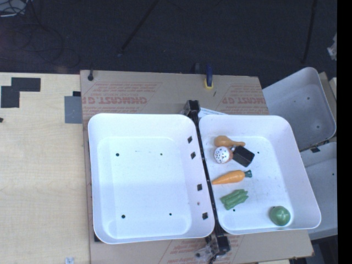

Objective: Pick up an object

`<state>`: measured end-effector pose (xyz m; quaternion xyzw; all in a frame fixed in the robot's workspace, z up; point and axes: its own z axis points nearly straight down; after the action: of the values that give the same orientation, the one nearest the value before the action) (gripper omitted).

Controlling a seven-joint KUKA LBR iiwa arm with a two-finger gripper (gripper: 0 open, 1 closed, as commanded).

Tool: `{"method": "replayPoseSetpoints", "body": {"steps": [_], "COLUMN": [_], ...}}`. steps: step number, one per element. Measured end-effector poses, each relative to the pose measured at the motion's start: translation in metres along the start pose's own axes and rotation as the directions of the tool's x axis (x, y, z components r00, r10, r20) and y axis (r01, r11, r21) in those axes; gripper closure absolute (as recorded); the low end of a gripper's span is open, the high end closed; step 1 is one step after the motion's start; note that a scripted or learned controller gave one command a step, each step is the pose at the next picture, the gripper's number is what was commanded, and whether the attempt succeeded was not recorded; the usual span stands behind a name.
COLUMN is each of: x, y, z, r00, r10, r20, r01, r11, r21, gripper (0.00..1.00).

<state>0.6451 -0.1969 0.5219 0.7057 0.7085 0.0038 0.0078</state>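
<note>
Since every object lies loose in the right bin [297, 147], I judge the pick has not begun: nothing is lifted, and the whole grasp is left to do. I cannot tell the state of the jaws from this view, so I report nothing about them. My candidates sit together toward the bin's left side: an orange gourd-shaped toy [226, 142], a white spotted ball [222, 155] touching a black block [243, 156], an orange carrot [230, 177] below them, then a green pod-like piece [234, 198]. A green ball [280, 215] rests apart in the near right corner. The left bin [99, 164] adjoins it, both on a cardboard sheet [165, 95] over the pale wooden desk [38, 175]. Behind, the floor [165, 26] is dark, with cables.
</note>
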Motion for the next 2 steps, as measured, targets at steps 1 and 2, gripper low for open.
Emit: {"method": "replayPoseSetpoints", "body": {"steps": [1, 2], "x": [0.028, 0.074], "y": [-0.028, -0.105], "z": [0.241, 0.216], "r00": [1.0, 1.0], "r10": [0.006, 0.001], "r20": [-0.011, -0.009], "r01": [-0.006, -0.001], "r11": [0.999, 1.0], "r21": [0.035, 0.022], "gripper": [1.0, 1.0]}}
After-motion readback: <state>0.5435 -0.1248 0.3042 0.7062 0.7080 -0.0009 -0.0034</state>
